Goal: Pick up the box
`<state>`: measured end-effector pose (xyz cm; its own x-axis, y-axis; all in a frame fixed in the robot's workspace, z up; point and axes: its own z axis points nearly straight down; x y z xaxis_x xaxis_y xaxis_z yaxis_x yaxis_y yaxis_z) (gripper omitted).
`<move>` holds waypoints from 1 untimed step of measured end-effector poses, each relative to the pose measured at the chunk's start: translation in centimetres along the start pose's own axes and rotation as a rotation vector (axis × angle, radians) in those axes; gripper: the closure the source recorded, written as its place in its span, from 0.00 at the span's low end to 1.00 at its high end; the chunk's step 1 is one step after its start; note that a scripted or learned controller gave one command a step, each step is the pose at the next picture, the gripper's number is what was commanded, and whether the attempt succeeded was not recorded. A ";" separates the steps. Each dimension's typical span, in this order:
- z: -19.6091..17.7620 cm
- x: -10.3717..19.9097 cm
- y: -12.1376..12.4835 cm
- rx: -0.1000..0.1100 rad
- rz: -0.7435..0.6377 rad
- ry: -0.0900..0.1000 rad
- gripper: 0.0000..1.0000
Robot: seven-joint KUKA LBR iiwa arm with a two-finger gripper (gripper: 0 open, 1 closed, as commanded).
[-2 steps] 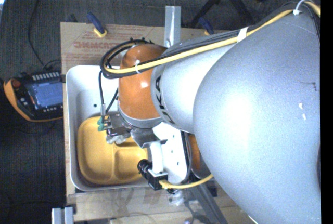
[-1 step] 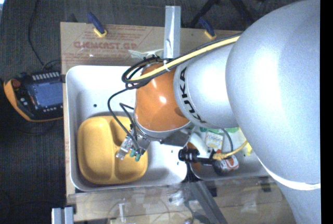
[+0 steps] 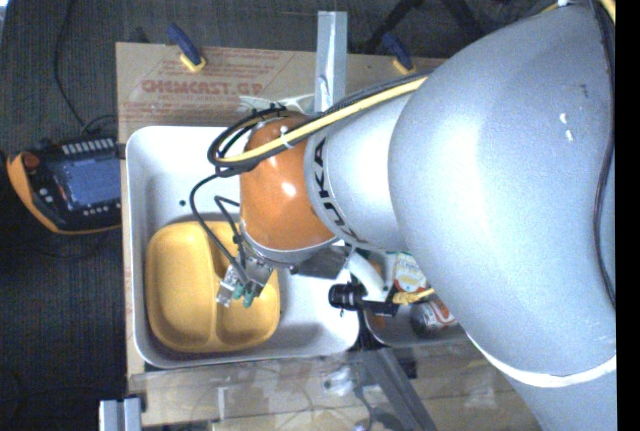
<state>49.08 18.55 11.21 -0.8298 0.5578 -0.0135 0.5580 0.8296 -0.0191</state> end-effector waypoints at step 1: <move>0.1 -0.5 0.9 0.009 0.067 -0.006 1.00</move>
